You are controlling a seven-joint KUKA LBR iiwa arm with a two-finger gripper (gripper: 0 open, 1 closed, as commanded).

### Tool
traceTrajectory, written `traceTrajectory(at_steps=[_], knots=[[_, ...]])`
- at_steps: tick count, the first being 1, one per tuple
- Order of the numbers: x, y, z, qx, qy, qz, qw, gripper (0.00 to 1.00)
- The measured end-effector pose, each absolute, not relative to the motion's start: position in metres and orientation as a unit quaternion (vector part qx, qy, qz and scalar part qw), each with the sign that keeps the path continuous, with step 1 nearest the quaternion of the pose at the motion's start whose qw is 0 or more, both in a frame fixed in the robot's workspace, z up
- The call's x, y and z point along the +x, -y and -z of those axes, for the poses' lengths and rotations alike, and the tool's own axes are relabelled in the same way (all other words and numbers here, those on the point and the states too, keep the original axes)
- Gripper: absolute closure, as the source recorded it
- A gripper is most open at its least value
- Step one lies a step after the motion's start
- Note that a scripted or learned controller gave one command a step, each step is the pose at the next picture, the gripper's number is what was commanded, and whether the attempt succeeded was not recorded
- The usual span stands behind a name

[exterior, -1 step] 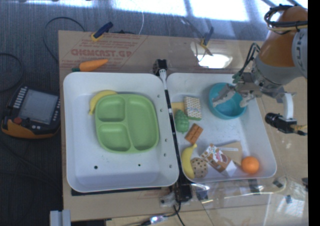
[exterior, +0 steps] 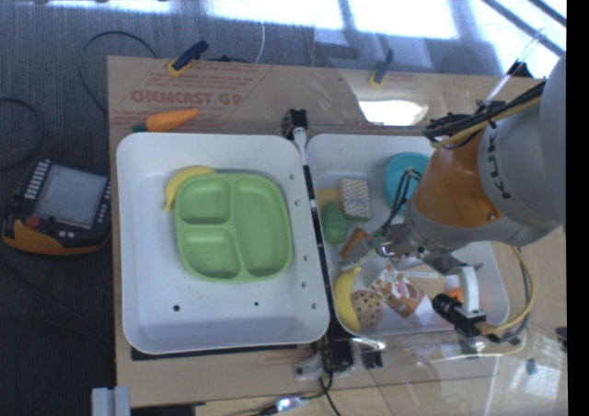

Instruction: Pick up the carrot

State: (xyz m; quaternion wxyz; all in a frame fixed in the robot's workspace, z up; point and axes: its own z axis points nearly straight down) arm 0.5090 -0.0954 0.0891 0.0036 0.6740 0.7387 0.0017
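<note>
The gripper (exterior: 391, 244) hangs low in the right bin (exterior: 502, 299), and whether it is spread or pinching cannot be told. The carrot (exterior: 354, 241) lies just to its left; this looks like the closing-in step, calling for a short leftward shift and descent.

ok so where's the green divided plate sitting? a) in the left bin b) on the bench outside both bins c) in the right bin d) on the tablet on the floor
a, the green divided plate lies flat inside the left bin, partly covering a banana at its upper left corner, while the arm works over the right bin.
</note>
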Motion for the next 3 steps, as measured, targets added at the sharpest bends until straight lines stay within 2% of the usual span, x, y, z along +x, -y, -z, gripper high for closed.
traceTrajectory(at_steps=[1,2,3], knots=[[0.606,0.121,-0.166,0.593,-0.805,0.0003,0.002,0.0],[0.482,0.123,-0.16,0.583,-0.812,0.0034,-0.005,0.0],[0.51,0.227,-0.229,0.494,-0.869,0.0022,0.002,0.0]])
